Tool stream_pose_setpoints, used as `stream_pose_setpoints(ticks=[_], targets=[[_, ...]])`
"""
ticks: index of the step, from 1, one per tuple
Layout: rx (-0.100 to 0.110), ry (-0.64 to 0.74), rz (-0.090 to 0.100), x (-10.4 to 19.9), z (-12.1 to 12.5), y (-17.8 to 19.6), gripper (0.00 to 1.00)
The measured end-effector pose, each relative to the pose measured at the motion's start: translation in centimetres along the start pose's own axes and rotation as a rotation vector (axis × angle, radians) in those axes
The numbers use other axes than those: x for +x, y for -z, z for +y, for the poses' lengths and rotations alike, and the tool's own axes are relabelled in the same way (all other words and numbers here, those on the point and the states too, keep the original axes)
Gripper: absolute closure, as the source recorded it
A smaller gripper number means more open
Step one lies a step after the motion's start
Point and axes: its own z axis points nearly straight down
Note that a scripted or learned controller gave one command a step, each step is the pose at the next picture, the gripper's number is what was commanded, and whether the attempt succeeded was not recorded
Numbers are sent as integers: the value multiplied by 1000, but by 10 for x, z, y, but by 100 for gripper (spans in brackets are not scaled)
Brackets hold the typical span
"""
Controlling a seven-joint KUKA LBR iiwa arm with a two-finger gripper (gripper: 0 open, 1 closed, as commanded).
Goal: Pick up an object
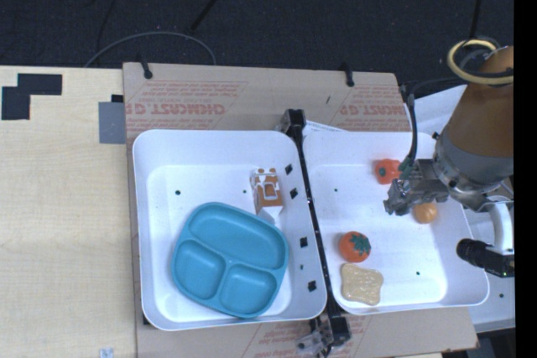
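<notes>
In the right bin [336,148] lie a red-orange tomato-like toy with a green top [355,246], a tan toast-shaped piece [362,284], a small orange piece [386,171] and a yellow-orange ball [425,213]. My gripper [401,199] hangs low over the bin's right half, just left of the yellow-orange ball and below the small orange piece. Nothing shows between its tips from this angle.
The left bin [155,180] holds a blue divided plate [228,258] and a small brown-and-white toy [268,188] near the central divider [304,205]. Cardboard [252,101] lies behind the bins. The arm's body covers the right bin's right edge.
</notes>
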Motion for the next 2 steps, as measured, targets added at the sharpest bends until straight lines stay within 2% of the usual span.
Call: stream_pose_setpoints(ticks=[2], targets=[[2, 3, 1, 96, 7, -23, 100]])
